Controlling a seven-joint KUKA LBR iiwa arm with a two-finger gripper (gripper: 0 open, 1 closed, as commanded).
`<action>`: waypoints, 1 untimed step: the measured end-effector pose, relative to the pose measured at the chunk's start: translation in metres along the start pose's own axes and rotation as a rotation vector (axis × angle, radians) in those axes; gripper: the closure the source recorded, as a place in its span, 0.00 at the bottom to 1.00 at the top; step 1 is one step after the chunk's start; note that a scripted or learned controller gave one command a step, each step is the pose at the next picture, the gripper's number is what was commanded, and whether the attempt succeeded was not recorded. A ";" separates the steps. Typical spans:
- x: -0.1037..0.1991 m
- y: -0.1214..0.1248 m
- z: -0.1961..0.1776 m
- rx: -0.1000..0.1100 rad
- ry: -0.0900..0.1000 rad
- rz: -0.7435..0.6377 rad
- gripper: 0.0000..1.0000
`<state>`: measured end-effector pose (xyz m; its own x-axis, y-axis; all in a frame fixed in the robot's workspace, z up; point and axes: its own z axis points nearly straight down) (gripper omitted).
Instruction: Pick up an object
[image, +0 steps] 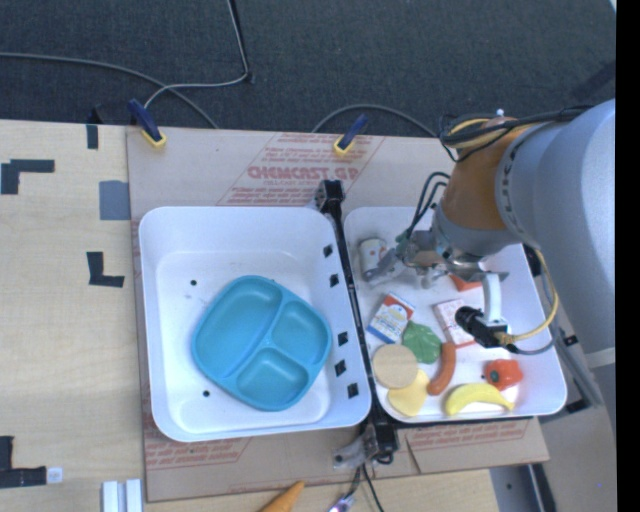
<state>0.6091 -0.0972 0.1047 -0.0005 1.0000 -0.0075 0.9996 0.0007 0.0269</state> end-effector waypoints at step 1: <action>-0.008 0.059 0.004 0.028 0.007 -0.002 0.00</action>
<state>0.6682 -0.1049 0.1023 -0.0025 1.0000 -0.0010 1.0000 0.0025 -0.0008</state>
